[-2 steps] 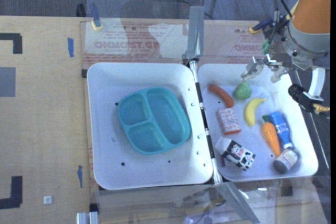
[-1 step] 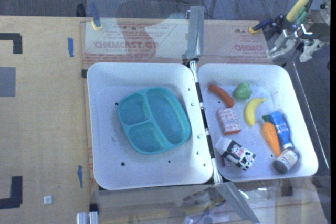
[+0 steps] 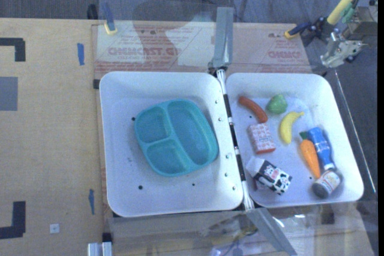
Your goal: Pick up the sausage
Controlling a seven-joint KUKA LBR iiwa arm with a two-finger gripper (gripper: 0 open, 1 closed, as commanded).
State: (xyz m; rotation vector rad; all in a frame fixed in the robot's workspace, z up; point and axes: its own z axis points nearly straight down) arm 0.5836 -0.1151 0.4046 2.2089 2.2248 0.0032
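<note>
- While the arm end (image 3: 341, 50) sits off the top-right corner of the right bin (image 3: 350, 147), above the desk (image 3: 48, 129), nothing is grasped; task looks unstarted.
- Camera view, jaws: can't tell if apart or together, too small and cluttered by cabling.
- Sausage (image 3: 252, 108): lies flat in the right bin's upper-left area, slanted, close to the wall shared with the left bin (image 3: 114, 129).
- Green fruit (image 3: 276, 104) is just beside the sausage's lower end; pink carton (image 3: 261, 138) is near, below it. Banana (image 3: 289, 126) is a bit further off.
- Risk 1: closing along the sausage's long axis instead of across it, so it slips or rolls out. Round and smooth, probably.
- Risk 2: coming down near the right end, clipping the green fruit or grabbing it instead.
- Risk 3: an approach biased left hits the divider wall.
- Teal plate (image 3: 176, 136) in the left bin is well apart, no issue.
</note>
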